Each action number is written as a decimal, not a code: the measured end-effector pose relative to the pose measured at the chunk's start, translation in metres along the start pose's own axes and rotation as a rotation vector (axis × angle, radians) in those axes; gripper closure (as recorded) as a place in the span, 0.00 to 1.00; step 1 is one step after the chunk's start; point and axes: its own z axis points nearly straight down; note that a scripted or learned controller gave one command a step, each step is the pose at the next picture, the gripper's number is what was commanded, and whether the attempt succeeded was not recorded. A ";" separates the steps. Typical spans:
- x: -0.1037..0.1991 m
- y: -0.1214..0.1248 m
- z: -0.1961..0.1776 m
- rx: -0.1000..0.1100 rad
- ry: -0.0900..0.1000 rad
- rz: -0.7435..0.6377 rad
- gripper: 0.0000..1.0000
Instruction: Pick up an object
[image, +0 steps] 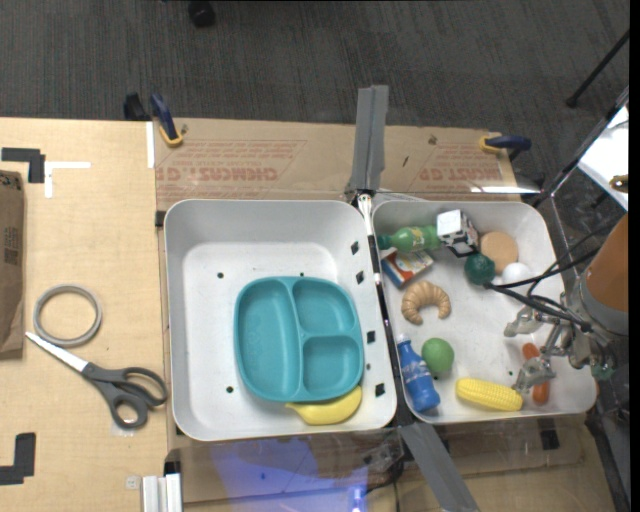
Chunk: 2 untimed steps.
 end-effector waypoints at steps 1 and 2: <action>0.000 0.000 0.000 0.000 0.000 -0.008 0.00; 0.000 0.000 0.000 0.001 0.000 -0.012 0.00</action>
